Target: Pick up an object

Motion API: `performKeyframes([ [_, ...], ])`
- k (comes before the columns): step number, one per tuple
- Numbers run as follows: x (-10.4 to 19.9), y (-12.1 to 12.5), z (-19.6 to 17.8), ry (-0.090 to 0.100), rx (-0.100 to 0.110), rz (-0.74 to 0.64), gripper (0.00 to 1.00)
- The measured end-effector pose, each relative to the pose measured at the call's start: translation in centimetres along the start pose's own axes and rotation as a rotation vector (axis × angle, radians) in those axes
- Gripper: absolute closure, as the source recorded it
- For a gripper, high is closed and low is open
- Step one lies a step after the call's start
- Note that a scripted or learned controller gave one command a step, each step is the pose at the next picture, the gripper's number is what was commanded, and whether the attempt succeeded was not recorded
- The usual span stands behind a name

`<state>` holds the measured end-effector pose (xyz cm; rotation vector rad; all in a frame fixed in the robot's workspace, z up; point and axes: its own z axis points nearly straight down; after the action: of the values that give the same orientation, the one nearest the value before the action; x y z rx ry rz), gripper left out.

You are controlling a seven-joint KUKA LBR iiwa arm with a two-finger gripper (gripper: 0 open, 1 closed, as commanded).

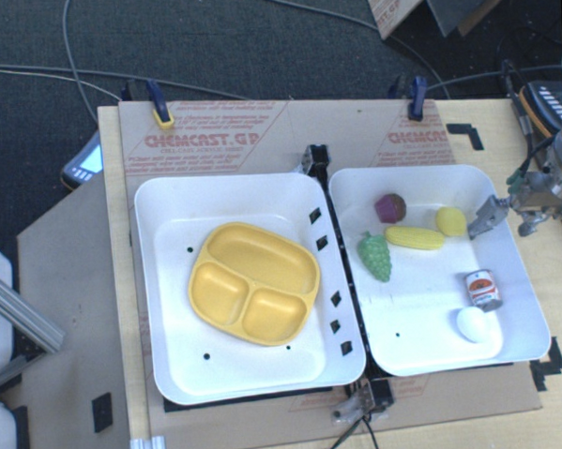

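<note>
Lemon [451,221]: right bin [429,352], far side, just left of my pincer [492,215]
Pincer: can't tell spread or pinched
Banana [414,238]: long axis runs leftward from lemon

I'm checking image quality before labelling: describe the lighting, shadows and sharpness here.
Camera view: even, soft light; the yellow divided plate casts only a faint shadow on the left bin; the white egg nearly blends into the right bin; the gripper at the frame edge looks slightly soft.
</note>
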<state>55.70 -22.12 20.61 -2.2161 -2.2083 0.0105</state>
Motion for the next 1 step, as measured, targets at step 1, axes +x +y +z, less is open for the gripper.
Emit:
performKeyframes([
  [1, 0.06, 0.32, -0.73, -0.004, -0.013, -0.004, 0.0],
])
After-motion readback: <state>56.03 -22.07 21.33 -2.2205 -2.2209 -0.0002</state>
